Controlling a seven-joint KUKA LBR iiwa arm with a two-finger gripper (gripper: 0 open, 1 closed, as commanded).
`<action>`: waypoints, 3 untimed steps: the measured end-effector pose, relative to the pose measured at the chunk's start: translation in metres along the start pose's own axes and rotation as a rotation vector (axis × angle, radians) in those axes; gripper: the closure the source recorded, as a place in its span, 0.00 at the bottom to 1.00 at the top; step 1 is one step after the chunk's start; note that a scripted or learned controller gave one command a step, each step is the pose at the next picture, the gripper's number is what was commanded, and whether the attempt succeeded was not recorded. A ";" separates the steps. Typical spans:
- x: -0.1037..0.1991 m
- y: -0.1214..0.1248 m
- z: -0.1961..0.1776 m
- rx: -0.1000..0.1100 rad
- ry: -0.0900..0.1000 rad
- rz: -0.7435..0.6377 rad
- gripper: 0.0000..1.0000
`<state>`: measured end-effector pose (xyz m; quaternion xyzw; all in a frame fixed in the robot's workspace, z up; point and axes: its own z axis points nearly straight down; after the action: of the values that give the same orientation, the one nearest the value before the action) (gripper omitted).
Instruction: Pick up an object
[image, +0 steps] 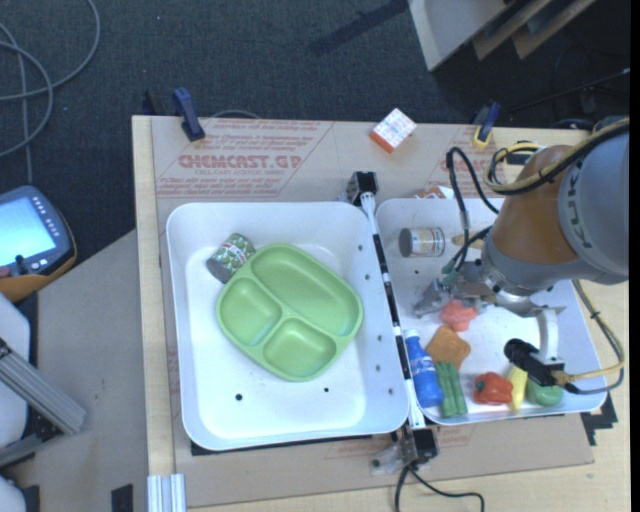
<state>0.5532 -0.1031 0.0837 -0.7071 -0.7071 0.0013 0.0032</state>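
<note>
I'm down in the right bin (592, 392) now, my wrist low over the toy food, and my gripper (452, 296) sits just above the pinkish-red piece (459, 314) near the middle of the bin. From this angle my own wrist covers the tips, so I cannot tell how wide they stand, or whether anything is caught in them. That pinkish-red piece is my likely target: it lies just beside the orange chunk (449, 346), with the blue marker (419, 370) and the green stick (450, 389) further toward the front wall. I judge it to be a light, hollow plastic toy, stiff enough to take a squeeze, but smooth and rounded, so it could squirt out sideways if I pinch it off centre. Across its narrow middle looks like the best place to close. It's a stubby lump; its long axis seems to run roughly left to right across the bin, though it's too small to call with confidence, and I see no clear pointing end. The small can (422, 242) lies on its side toward the back of the bin, axis running left to right, well apart from me. Over in the left bin (200, 390) the green divided plate (290, 311) rests with a crumpled wrapper (231, 255) touching its rim.
</note>
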 end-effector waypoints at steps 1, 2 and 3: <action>-0.001 0.004 -0.013 -0.012 -0.003 0.001 1.00; 0.090 0.015 -0.107 -0.017 0.000 -0.011 1.00; 0.022 0.046 -0.101 -0.011 -0.007 0.004 1.00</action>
<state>0.5997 -0.0811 0.1848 -0.7086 -0.7056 -0.0003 -0.0030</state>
